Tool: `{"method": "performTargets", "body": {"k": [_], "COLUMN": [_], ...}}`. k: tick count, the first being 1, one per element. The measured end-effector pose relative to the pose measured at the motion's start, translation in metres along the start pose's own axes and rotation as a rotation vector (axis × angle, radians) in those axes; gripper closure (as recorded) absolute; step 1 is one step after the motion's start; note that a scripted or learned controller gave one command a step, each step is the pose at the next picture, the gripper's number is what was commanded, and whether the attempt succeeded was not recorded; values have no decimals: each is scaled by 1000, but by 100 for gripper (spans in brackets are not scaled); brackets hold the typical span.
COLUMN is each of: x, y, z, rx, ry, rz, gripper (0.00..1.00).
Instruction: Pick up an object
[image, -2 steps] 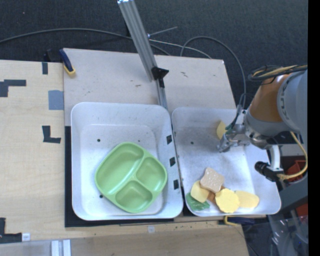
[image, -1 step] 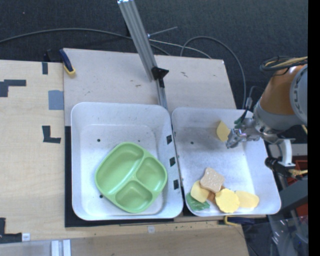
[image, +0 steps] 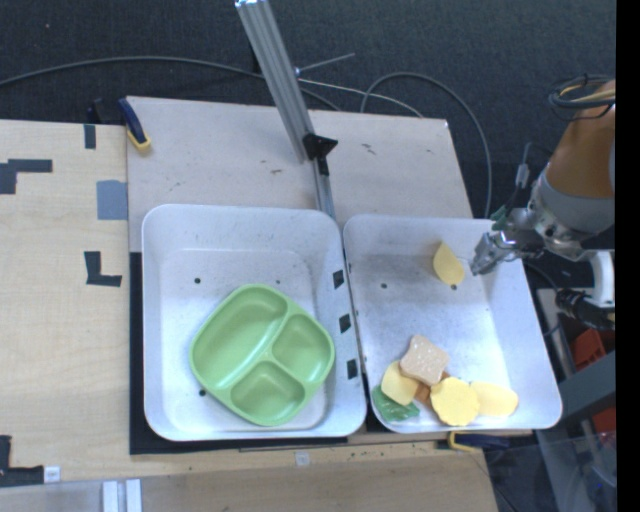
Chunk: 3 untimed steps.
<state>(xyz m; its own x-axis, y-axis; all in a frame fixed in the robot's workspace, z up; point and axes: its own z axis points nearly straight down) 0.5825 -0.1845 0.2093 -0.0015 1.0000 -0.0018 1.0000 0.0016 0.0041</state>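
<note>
Beside the pincer (image: 487, 252), a yellow piece (image: 448, 265) bears no writing.

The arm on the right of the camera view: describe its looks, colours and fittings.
The arm has a rounded grey body with a broad orange band above the wrist and a yellowish cable looped at its top. It ends in a small, dark metallic pincer.

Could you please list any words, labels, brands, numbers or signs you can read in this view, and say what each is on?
None: no readable text.
The green divided plate, the two white bins, the yellow food pieces and the gripper bear no lettering.
The dark tape marks on the bench are plain shapes.
</note>
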Motion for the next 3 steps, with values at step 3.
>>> {"method": "performTargets", "body": {"k": [3], "x": [106], "y": [5], "z": [-18], "rx": [5], "ry": [4], "rz": [-6], "gripper": [100]}}
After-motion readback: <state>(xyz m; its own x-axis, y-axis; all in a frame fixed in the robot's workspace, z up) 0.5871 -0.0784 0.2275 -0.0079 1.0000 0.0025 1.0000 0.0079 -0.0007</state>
